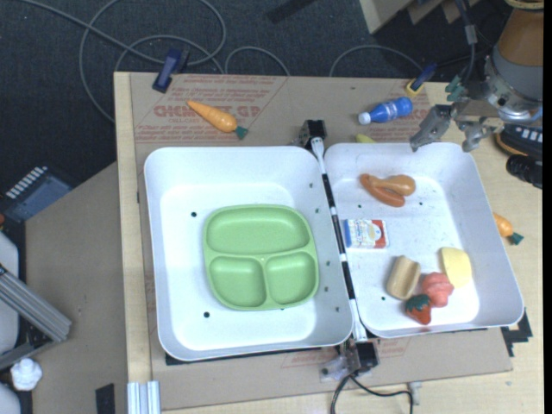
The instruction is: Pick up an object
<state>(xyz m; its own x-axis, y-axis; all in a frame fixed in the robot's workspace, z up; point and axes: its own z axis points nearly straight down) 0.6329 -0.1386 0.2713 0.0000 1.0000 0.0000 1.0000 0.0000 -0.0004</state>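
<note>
My claw point(455, 128) hangs over the far rim of the right-hand shallow white bin point(483, 192), fingers spread apart with nothing between them. So nothing is picked yet.

My candidates lie in that bin: one orange-brown sausage-shaped toy point(388, 187) nearest the claw, one small flat white packet with a red and blue label point(365, 233) by the divider, and a huddle at the near end: one tan bread-like cylinder point(402, 277), one pale yellow block point(455, 266), one pink-red lumpy toy point(437, 288) and one red strawberry-like piece with a green top point(419, 309).

Risks as I see them. That huddle is packed tight, pieces touching, so a descent there could pinch two at once or knock one aside. The packet lies flat; my fingers may scrape over it. The sausage looks rounded and could roll out of a closing grip. And I am right above the rim, so coming straight down could mean striking plastic.

The left-hand white bin point(172, 188) carries one green three-compartment plastic tray point(259, 257). On the tabletop point(138, 231): one orange toy carrot point(216, 116), one blue and white bottle point(386, 110), one more small orange piece point(504, 228) beyond the right bin.
</note>
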